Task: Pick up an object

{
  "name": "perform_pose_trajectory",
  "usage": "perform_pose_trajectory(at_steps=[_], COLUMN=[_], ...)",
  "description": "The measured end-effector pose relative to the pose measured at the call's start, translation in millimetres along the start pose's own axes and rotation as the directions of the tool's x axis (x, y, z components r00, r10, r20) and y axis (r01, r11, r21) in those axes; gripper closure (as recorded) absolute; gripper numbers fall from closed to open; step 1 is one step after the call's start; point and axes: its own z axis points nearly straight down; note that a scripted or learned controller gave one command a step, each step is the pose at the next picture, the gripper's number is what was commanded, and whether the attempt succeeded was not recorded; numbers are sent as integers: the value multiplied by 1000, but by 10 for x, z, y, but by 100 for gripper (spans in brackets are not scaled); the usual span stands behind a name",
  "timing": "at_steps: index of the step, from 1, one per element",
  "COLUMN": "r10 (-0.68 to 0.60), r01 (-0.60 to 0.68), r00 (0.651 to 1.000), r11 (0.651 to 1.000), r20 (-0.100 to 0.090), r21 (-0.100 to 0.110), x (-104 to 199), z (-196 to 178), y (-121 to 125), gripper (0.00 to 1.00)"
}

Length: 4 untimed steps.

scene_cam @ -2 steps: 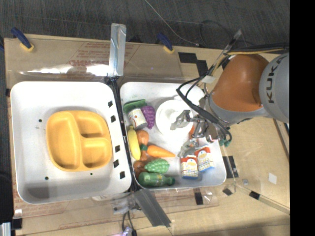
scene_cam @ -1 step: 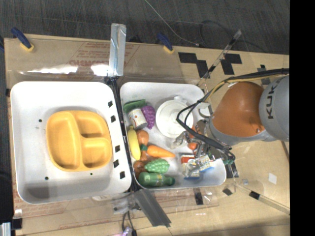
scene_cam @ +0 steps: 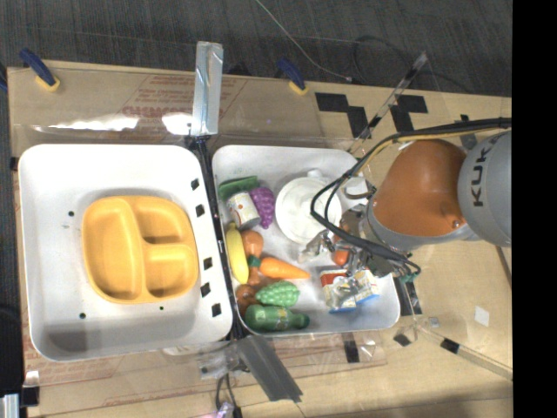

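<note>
The right bin [scene_cam: 287, 159] holds a heap of toy food: a green cucumber [scene_cam: 237, 185], purple grapes [scene_cam: 263, 205], a yellow banana [scene_cam: 236, 255], an orange carrot [scene_cam: 280, 269], a green bumpy piece [scene_cam: 277, 294] and a dark green vegetable [scene_cam: 274, 319]. A white bowl [scene_cam: 300, 205] lies at the bin's middle. A blue-and-white packet [scene_cam: 352, 291] lies at the lower right. My gripper [scene_cam: 326, 246] hangs low in the bin between the bowl and the packet, under the orange wrist band [scene_cam: 418, 194].
The left bin [scene_cam: 43, 233] holds a yellow divided tray [scene_cam: 139, 246]. Black cables loop around the wrist over the right bin's right side. A silver post [scene_cam: 207, 90] stands behind the bins' shared wall. Blue clamps hold the cardboard at the back.
</note>
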Motion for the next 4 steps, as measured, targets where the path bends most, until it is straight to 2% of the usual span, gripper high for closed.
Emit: perform_pose_trajectory(at_steps=[2,3,4], r10=[-151,-241,-246], r01=[151,241,246], r00=[989,970,969], r11=[989,970,969], r20=[6,3,4], r21=[1,-2,2], x=[45,27,4], z=[3,9,-102], y=[43,43,38], gripper=[0,0,100])
